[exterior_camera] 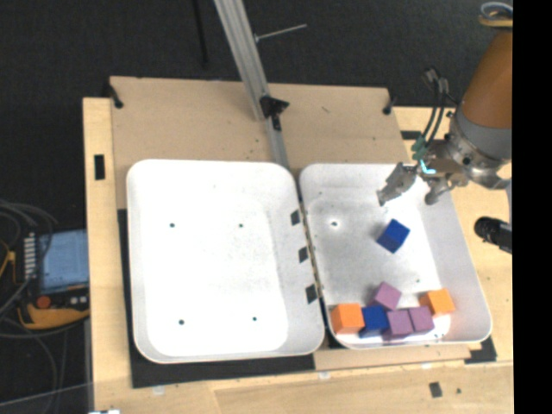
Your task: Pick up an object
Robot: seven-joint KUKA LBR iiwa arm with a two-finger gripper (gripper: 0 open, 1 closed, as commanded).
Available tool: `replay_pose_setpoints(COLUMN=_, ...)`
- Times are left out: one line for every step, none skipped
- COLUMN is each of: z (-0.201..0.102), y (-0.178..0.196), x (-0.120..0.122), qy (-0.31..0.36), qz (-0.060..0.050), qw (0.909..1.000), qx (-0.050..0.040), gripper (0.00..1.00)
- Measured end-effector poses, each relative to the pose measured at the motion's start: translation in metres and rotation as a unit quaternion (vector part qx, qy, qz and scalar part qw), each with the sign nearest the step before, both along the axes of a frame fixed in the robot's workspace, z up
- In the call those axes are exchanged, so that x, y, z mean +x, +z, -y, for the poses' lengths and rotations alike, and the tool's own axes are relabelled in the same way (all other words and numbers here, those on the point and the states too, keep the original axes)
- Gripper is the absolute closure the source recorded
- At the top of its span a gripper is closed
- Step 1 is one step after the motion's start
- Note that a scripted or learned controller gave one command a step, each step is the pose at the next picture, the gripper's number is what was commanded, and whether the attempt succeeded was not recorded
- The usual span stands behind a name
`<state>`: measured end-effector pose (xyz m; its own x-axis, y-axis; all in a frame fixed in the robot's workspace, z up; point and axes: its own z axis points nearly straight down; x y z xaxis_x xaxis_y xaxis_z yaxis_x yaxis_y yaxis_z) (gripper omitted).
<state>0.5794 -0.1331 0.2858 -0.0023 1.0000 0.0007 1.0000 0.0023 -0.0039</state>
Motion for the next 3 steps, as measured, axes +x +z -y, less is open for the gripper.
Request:
replay_pose_setpoints(z=0.0, y=0.002, x=0.001, qy=0.0, qz=0.003, qw=1.0, qx=-0.0001, gripper=0.0)
replay_pose_setpoints(z=0.005, y=-0.043, x=-0.006, qy=-0.002, qz=0.0, qw=1.0, qx=-0.0011, gripper=0.0)
replay_pose_setpoints(z=0.003, y=-0.106, x=-0.008, qy=-0.002, qz=-0.001, qw=1.0, qx=-0.0008, gripper=0.0)
